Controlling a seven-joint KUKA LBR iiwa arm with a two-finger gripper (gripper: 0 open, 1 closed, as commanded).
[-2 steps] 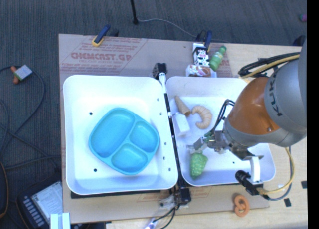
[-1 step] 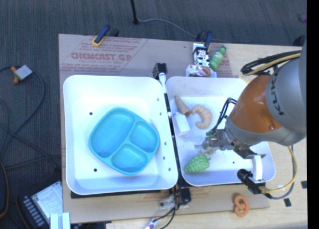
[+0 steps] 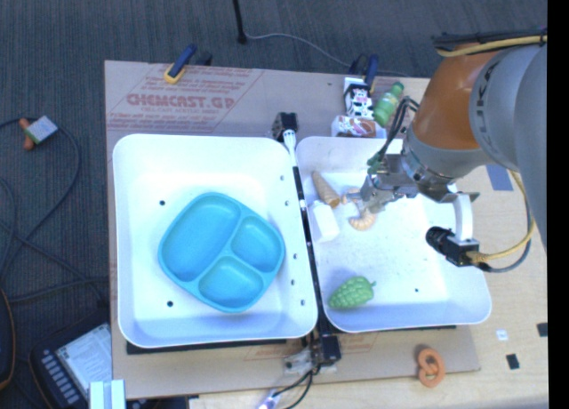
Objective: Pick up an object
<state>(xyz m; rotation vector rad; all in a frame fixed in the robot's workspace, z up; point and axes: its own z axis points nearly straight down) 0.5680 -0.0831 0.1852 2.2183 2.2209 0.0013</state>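
1. The gripper point(image 3: 369, 205) is low over the right bin point(image 3: 462, 305), near that bin's upper left part. Whether it is open or shut I cannot tell; dark metal and shadow hide that part.

2. Right at the tip sits a small pale orange curled thing, likely a toy shrimp point(image 3: 362, 220). It looks to be touching the tip or just under it, but I cannot see it clamped, so I would not call it held.

3. Just to the left of the tip lies a tan cone point(image 3: 325, 189), pointing up and left, and below that a small white block point(image 3: 324, 224) against the bin's left wall.

4. Well below the tip, near the bin's front edge, lies a bumpy green toy fruit point(image 3: 352, 292), apart from everything else.

5. Far to the left, in the other bin point(image 3: 142, 158), rests a blue divided plate point(image 3: 223, 251).

6. Handling, as a guess: the shrimp seems light, hard plastic, smooth and curved, so it may slip or roll out of a pinch. Taking it across the thick middle of the curl, not the thin tail, looks safest.

7. The green fruit would be a fair second choice: its rough skin should give more hold, taken across its width.
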